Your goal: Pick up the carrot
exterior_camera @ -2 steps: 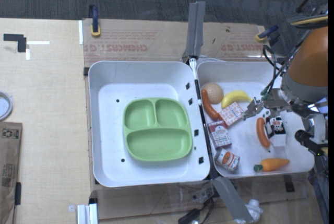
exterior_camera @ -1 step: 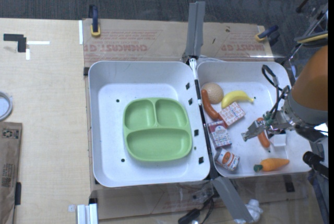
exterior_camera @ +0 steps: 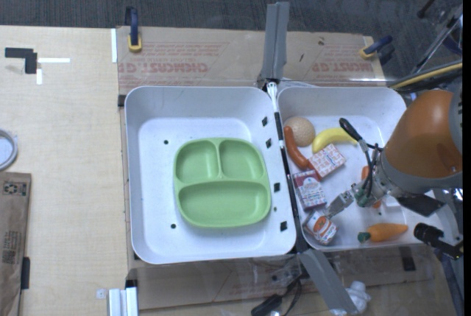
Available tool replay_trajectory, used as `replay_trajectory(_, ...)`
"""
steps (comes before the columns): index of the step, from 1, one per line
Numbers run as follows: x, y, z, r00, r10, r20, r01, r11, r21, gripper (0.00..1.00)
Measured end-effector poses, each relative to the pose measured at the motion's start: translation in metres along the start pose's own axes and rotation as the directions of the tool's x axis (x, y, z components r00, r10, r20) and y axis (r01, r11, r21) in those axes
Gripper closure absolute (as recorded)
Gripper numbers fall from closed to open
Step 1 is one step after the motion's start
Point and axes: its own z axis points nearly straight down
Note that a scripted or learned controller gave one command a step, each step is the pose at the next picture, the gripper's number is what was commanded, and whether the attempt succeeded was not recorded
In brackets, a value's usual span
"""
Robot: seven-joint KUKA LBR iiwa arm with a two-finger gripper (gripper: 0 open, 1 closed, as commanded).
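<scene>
Carrot pick — approach stage.
The carrot (exterior_camera: 385, 232) lies loose at the right bin's (exterior_camera: 346, 92) near edge; the claw (exterior_camera: 346, 202) hangs just beside it, grip state indiscernible — apparently not yet aligned.

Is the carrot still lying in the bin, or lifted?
Lying in the bin. The orange carrot with a green top rests flat on the floor of the right white bin, apart from the claw.
</scene>
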Motion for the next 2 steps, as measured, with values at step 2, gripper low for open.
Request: replay_trajectory(2,-0.035,-0.016,-0.012,1.0,-0.026,0.0,0.026,1.0,-0.001,0.0)
